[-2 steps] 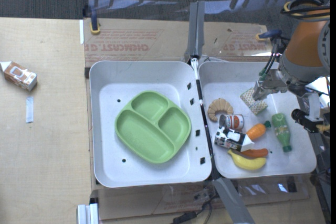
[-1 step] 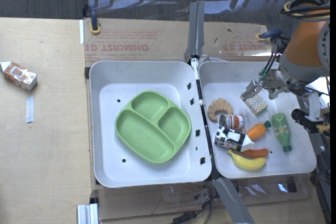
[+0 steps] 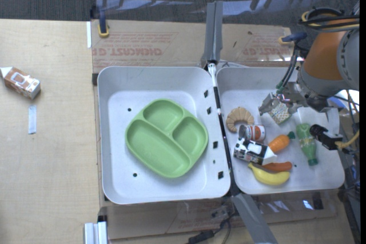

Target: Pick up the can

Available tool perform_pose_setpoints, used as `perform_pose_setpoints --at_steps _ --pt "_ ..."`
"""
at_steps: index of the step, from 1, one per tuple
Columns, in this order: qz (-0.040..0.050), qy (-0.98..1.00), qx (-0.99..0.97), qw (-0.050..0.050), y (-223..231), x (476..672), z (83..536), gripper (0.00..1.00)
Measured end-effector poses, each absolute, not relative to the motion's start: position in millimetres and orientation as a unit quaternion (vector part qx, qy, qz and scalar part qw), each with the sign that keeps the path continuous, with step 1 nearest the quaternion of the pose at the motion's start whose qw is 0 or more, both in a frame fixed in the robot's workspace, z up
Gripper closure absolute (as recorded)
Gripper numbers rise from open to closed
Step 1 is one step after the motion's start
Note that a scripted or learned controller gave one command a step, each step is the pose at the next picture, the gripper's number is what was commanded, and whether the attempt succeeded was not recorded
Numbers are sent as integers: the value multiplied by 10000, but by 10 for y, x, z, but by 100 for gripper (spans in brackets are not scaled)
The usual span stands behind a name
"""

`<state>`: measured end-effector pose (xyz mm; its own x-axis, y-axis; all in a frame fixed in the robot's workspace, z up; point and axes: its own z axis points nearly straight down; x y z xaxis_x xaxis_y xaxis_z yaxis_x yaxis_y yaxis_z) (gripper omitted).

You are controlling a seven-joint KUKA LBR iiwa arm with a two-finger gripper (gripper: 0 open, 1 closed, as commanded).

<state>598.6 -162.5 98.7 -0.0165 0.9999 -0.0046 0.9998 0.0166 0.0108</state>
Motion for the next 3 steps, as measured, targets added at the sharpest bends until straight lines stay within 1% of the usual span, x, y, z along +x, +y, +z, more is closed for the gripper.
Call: perform_pose_setpoints --at_steps 1,2,3 --pt "18 7126 7016 88 -1649 5994 1087 100" --pt "19 7125 7016 87 -1648 5993 1087 0" --pt "17 7127 7014 90 -1654 5993 1176 100"
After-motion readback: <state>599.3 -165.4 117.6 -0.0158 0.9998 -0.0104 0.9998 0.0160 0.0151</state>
